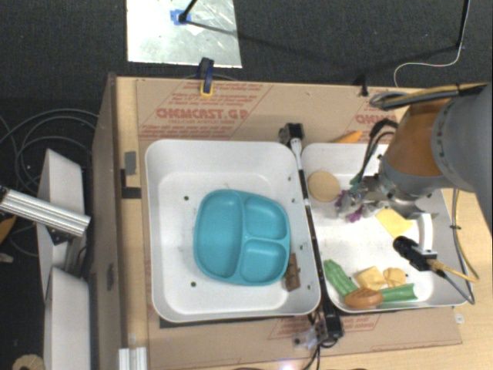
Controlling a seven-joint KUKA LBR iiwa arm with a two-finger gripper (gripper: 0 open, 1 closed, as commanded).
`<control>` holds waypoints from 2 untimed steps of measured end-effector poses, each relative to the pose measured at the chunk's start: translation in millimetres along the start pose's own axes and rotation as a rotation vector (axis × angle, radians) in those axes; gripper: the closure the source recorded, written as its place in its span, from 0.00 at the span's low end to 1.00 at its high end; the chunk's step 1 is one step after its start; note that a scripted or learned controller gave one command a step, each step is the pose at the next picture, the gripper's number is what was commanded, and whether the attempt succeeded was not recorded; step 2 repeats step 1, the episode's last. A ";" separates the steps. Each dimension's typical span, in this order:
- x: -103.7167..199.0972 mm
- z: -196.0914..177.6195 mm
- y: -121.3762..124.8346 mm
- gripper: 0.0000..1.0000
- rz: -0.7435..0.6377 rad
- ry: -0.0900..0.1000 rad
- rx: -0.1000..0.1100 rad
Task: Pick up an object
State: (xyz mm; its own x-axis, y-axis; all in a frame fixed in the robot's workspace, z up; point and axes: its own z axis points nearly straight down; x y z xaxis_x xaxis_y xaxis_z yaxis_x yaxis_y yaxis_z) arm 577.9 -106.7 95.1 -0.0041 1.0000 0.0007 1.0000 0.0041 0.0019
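My gripper [353, 200] is low in the right bin [333, 241], reaching in from the right, near the bin's upper middle. A small purple thing [354, 213] lies right under its tip; I cannot see if it is gripped. A tan round ball [323, 185] sits just left of the gripper. A flat yellow piece [394, 222] lies to its right. Along the bin's front edge lie a green pod [337, 276], a long green piece [397, 291], yellow-orange chunks [379, 276] and a reddish sausage [362, 299].
The left bin [169, 230] holds a blue divided plate [240, 236]. A small brown piece [293, 273] lies against its right wall. An orange thing [348, 137] rests on the cardboard behind the right bin.
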 end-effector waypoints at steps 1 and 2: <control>69.8 -92.9 34.3 1.00 -0.004 -0.001 -0.005; 69.8 -92.9 34.3 1.00 -0.004 -0.001 -0.005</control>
